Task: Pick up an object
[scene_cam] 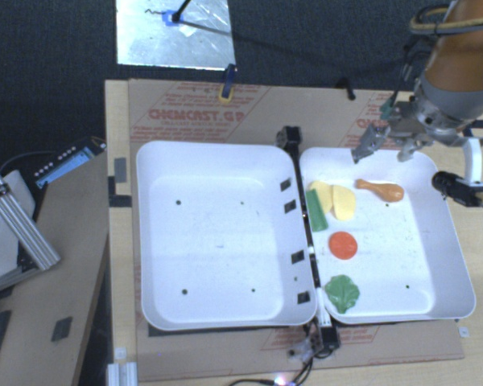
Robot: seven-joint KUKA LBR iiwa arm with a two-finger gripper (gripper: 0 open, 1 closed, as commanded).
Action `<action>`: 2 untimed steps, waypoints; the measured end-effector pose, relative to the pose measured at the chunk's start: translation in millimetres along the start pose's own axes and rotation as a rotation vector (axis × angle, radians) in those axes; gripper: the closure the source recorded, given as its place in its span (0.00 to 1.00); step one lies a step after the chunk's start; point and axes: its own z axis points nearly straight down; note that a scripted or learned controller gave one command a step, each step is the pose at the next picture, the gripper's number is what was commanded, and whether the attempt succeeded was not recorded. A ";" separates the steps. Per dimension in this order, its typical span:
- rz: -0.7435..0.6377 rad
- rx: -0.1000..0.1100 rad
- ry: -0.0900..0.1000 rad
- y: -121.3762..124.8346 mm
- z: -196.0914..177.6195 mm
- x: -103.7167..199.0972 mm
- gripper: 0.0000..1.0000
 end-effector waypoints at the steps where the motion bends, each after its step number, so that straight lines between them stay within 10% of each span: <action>1: -0.008 0.004 0.002 44.0 91.4 60.6 0.00; 2: -0.005 0.000 0.001 46.2 85.8 111.9 0.00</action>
